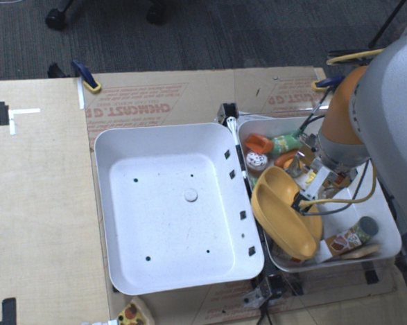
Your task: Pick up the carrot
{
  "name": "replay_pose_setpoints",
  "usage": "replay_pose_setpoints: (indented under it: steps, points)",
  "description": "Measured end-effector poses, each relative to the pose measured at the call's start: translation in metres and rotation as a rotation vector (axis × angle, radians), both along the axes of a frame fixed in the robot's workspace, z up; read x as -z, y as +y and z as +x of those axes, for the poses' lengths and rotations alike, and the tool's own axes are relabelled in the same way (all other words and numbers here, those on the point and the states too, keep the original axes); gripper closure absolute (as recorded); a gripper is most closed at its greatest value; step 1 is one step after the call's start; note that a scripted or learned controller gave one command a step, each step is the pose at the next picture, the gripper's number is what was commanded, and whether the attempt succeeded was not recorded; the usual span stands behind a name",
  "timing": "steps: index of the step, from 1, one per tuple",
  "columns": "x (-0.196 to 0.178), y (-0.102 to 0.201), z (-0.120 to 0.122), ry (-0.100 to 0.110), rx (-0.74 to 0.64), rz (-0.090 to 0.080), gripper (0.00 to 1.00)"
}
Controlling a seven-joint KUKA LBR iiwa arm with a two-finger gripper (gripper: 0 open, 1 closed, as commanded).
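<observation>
At the near edge of the counter (42, 239) lies a toy pizza slice (134, 319), flat and triangular, just beside the front rim of the left bin (116, 199) — a shallow white tray with rounded corners, a smooth matte floor dotted with small dark holes and a pale round disc (190, 195) near its middle. In the right bin (386, 239), nearest the front, a small jar-shaped container with a printed label (351, 237) lies on its side next to a pale wooden piece (356, 253). A large mustard-yellow plastic bowl (283, 212) leans tilted against the bin's left wall. The tool (305, 198) hangs at the bowl's rim; its fingers are too dark and small to say whether they are parted or closed, or whether anything sits between them. Farther back, what seems to be the carrot (285, 161) — a smooth orange curved shape — is partly hidden by the bowl and the wrist, so its long axis and pointing cannot be told. Beyond it sit a white speckled ball (257, 161), an orange toy (258, 143) and a green bottle (285, 143) lying on its side.
</observation>
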State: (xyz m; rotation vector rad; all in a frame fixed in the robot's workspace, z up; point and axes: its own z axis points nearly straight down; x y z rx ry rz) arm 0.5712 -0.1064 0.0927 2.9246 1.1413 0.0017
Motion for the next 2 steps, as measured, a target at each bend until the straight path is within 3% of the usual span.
replay_pose_setpoints:
  steps: [1, 2]
  points:
    - [0.001, 0.006, -0.005, 0.001, 0.332, -0.001, 0.0]
    - [0.0, 0.01, -0.066, -0.003, 0.353, 0.001, 0.0]
